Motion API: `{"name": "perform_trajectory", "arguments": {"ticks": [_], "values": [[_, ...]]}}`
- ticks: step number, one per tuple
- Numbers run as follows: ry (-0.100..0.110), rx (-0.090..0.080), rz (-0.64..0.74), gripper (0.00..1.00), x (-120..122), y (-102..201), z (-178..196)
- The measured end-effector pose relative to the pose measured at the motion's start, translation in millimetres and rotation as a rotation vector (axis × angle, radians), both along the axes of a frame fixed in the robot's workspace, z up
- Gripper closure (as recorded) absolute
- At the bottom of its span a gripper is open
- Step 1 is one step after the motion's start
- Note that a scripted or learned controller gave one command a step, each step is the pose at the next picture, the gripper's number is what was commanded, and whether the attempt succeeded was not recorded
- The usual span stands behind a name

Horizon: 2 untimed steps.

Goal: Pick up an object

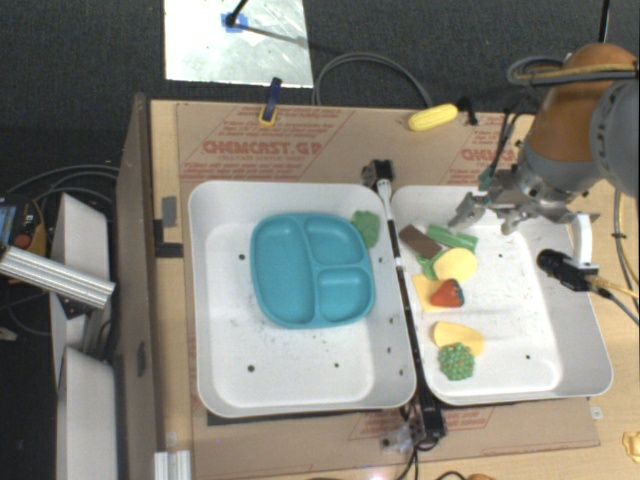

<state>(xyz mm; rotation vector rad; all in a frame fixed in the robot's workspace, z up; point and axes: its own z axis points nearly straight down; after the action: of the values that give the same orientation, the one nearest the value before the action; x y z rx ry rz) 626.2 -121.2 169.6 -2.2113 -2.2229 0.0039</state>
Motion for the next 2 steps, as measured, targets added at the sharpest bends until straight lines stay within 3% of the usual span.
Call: {"name": "perform_trajectory", "arguments": {"ticks": [1, 2], "values": [[-0.001, 0.000, -0.003, 0.00, -31, 25, -53], [-0.005, -0.002, -0.005, 0.00, -53, 34, -47]]}}
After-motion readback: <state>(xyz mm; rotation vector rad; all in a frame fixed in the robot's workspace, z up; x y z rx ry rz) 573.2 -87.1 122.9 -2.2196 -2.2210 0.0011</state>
